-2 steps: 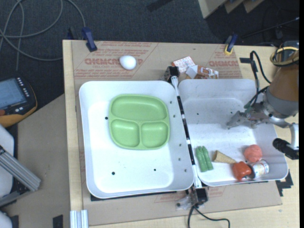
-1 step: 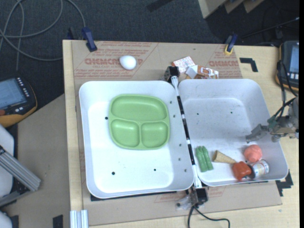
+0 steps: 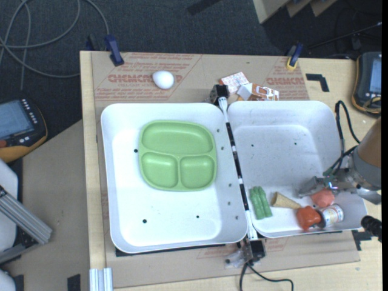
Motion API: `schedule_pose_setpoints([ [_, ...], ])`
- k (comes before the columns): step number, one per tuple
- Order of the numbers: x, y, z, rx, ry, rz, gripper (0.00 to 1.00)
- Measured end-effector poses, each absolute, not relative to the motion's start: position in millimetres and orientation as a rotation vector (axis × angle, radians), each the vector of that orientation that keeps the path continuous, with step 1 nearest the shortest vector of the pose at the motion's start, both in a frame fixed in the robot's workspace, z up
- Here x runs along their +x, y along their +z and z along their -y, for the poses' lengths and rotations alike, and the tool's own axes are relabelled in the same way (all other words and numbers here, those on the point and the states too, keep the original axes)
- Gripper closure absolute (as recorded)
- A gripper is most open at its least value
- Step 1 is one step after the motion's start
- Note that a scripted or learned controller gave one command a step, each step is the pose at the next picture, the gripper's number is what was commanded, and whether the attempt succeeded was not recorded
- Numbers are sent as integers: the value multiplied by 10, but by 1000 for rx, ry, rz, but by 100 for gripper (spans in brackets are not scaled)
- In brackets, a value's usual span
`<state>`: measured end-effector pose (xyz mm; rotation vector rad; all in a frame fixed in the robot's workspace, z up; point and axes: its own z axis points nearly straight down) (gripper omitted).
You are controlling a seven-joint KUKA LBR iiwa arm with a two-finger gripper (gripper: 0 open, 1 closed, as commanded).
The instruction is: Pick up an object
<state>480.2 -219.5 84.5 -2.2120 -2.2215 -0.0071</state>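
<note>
In the right bin (image 3: 273, 132), several small objects lie along the front edge: a green bar (image 3: 260, 202), a tan cone (image 3: 285, 200), a red lump (image 3: 308, 217), a silvery can-like piece (image 3: 331, 214) and an orange-red piece (image 3: 323, 197). My gripper (image 3: 316, 187) reaches in from the right, low over the bin's front right corner. It sits just above the orange-red piece and partly covers it. I see nothing lifted off the bin floor.
The left bin (image 3: 121, 180) holds a green divided plate (image 3: 178, 154). Behind the bins, a white egg (image 3: 162, 79) and small packets (image 3: 242, 86) lie on the cardboard. Blue clamps (image 3: 113, 50) hold the board's back edge. The back half of the right bin is bare.
</note>
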Motion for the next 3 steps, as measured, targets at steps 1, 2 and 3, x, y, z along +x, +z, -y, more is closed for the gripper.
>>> schedule_pose_setpoints([
  [1,4806,955,2229,-2223,-3,2223,100],
  [2,5124,1783,1353,-2220,-3,2225,100],
  [3,4797,2515,645,-2220,-1,2223,100],
])
